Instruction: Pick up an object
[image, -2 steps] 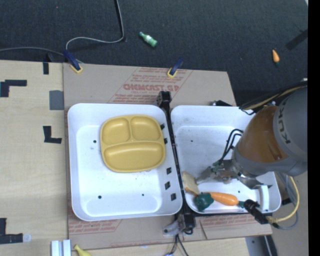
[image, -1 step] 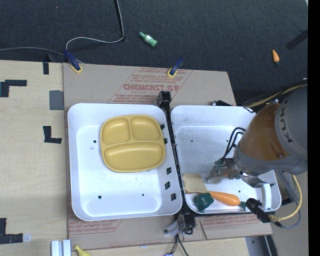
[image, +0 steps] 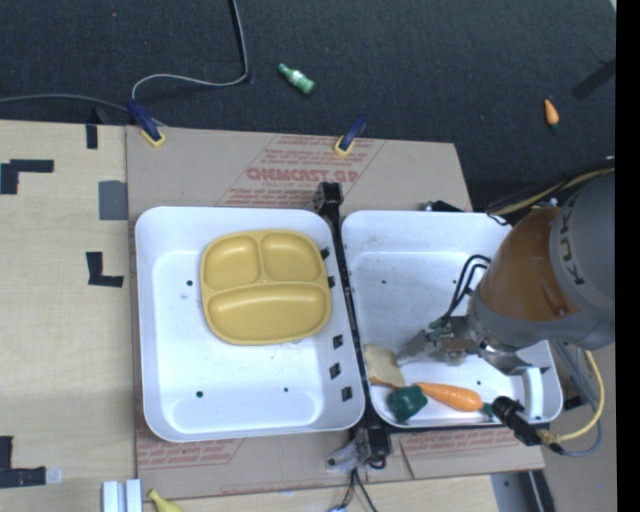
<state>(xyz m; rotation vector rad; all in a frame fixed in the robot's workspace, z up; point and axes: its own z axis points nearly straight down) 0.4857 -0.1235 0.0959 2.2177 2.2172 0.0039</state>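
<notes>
Orange carrot (image: 450, 397) in right bin (image: 400, 236); fingers (image: 412, 349) just above, beside beige piece (image: 381, 365)

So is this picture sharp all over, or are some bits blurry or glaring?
Camera view: soft throughout; the carrot and yellow tray read clearly, the gripper is smeared. The left bin is bright white but without harsh glare; shadows are faint.

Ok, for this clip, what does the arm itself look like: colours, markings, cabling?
The arm is a bulky rounded grey body with a wide orange band above the wrist and dark lettering along its right side, cut off by the frame. A thin black cable loops beside the band. The pincer is a small grey metal assembly at the wrist. More cables, black and yellow, run by the arm's base.
</notes>
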